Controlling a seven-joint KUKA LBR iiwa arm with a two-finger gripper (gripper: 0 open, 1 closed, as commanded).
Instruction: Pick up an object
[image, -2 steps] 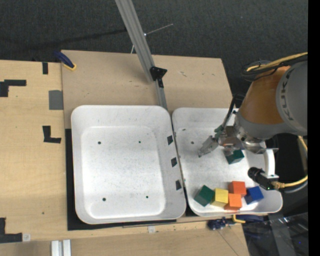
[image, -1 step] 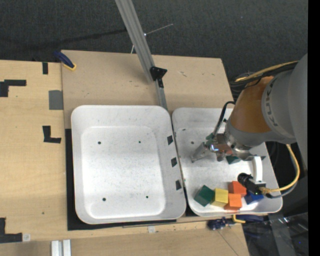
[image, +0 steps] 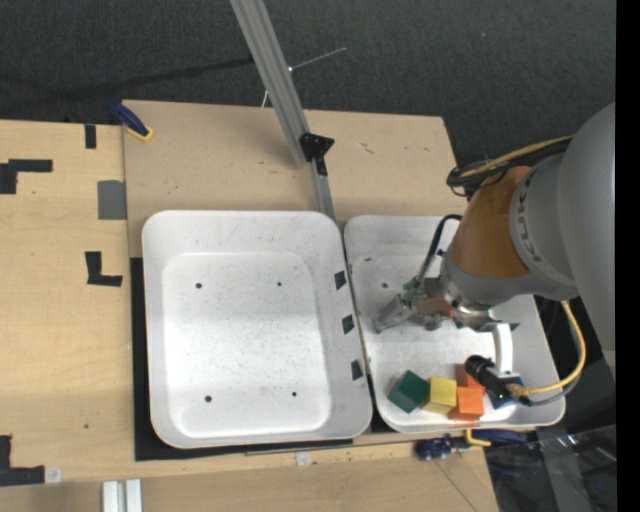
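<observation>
Two white bins sit side by side on the tabletop (image: 230, 150): the left bin (image: 160, 330) and the right bin (image: 385, 235), which holds a green block (image: 407, 391), yellow block (image: 442, 393) and orange block (image: 469, 400) in a row at its near edge. Hand (image: 392, 318) is low over the right bin's middle, apart from the blocks; can't tell whether it's grasping anything.

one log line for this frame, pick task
arm: over right bin | gripper: low above bin floor, nothing seen between fingers | blocks: green, yellow, orange clustered at near edge, untouched | left bin: no blocks
</observation>
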